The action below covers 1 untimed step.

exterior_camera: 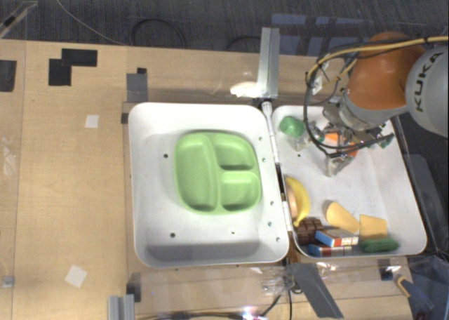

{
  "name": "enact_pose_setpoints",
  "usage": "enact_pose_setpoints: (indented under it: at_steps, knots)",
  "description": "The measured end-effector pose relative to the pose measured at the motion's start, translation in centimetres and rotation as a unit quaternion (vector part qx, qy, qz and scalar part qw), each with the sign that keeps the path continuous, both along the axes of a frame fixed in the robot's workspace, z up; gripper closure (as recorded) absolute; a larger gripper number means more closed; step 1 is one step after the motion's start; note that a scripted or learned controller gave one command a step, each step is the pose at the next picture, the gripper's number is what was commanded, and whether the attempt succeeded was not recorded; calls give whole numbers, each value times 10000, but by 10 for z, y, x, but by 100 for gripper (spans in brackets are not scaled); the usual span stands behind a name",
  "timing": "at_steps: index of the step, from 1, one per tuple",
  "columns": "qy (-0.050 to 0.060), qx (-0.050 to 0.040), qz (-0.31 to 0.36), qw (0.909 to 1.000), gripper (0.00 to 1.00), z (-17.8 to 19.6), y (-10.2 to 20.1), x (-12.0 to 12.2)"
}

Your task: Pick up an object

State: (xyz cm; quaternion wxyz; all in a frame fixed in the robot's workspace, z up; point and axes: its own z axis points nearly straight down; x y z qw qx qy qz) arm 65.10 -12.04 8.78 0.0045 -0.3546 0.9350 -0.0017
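Banana (300, 198) lies lengthwise along the right bin's (414, 192) left wall; gripper (339, 164) state unclear.

The grey arm (428, 90) bears the letters "KUK" (cut off at the frame's edge).

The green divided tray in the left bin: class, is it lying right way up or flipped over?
Right way up. The green divided tray lies flat in the left bin with its three hollow compartments facing upward.
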Motion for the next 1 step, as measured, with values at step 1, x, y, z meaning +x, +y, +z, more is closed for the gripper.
enact_pose_setpoints:
  at_steps: [1]
  knots:
    - [-61,22,2,10000,100,12,2,4]
